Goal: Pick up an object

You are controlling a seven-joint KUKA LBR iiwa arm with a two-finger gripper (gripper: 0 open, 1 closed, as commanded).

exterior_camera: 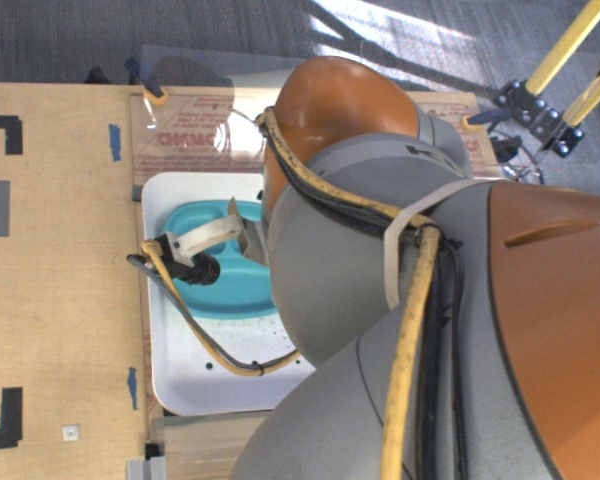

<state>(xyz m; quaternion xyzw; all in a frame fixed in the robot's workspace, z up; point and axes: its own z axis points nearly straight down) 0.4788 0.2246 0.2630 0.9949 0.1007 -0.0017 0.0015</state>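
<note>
My arm (380, 248) covers most of white bin (180, 368); teal object (230, 283) near bin's far-left corner; grip state: cannot tell.

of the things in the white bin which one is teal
The shallow dish in the white bin, partly hidden under the grey arm. The cable looping past it is yellow, and the small part on it is black.

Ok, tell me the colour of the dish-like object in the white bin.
Turquoise blue, best seen in the camera view.
</note>
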